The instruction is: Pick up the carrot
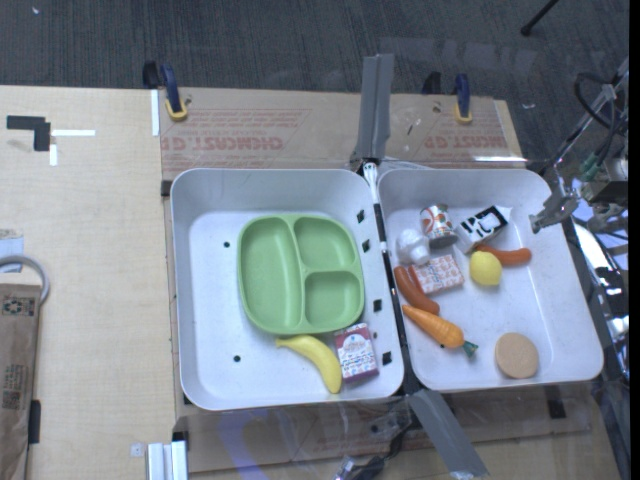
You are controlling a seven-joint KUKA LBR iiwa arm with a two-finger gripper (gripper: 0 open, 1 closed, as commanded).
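so the carrot point(436, 325) is lying in the right bin point(570, 368), toward its near left side, green tip pointing at the tan round cookie point(517, 354), and there's a hot dog point(414, 289) just beside its orange end. my claw point(552, 211) is up at the right bin's far right corner, well apart from the carrot, nothing in it, can't tell how it's set. left bin point(200, 298) has the green divided plate point(300, 273), a banana point(318, 358) and a small red box point(357, 353)
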